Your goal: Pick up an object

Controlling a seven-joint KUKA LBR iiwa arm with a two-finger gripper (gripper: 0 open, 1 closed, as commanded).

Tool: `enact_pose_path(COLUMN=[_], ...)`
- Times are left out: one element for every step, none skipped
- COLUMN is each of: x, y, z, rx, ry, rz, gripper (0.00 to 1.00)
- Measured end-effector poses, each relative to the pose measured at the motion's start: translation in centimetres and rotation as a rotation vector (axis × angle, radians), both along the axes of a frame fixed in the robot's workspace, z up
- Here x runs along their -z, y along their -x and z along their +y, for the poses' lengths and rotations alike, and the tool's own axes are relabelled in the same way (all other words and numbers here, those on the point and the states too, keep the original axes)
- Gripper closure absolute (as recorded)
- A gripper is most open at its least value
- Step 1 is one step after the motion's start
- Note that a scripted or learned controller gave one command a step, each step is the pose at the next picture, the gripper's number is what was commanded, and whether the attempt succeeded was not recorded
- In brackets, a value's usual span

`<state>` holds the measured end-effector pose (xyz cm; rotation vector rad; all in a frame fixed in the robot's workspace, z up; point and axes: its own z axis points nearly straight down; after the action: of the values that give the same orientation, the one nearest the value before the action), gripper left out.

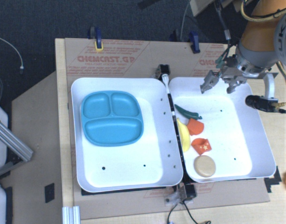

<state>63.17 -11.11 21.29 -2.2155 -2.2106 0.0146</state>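
On my far left sits the left bin (124, 171), and in its upper half lies a blue divided plate (112, 118), flat, with three compartments. The right bin (245, 139) touches it along the middle seam. Just inside that seam a yellow banana (184, 135) lies lengthwise against the bin's left wall. Above it is a dark green pepper (188, 111), slanting down to the right. An orange-red piece (195, 126) sits just beside the banana, and a red strawberry (201, 145) lies right below it. Nearest the front edge rests a tan round bun (205, 165), close under the strawberry. My gripper (219, 84) hangs over the upper part of the right bin, well apart from all the food. My fingers (208, 84) are spread wide, with nothing between them and touching nothing.
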Motion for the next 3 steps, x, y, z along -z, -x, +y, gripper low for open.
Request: enact_pose_path(x=[-0.9,5.5,9.9], y=[-0.3,-0.2,-0.4], z=[0.0,-0.2,0.1], rx=[-0.003,-0.002,-0.003], ry=[0.002,0.001,0.001], rz=[-0.015,-0.007,-0.008], gripper=[0.0,0.0,0.0])
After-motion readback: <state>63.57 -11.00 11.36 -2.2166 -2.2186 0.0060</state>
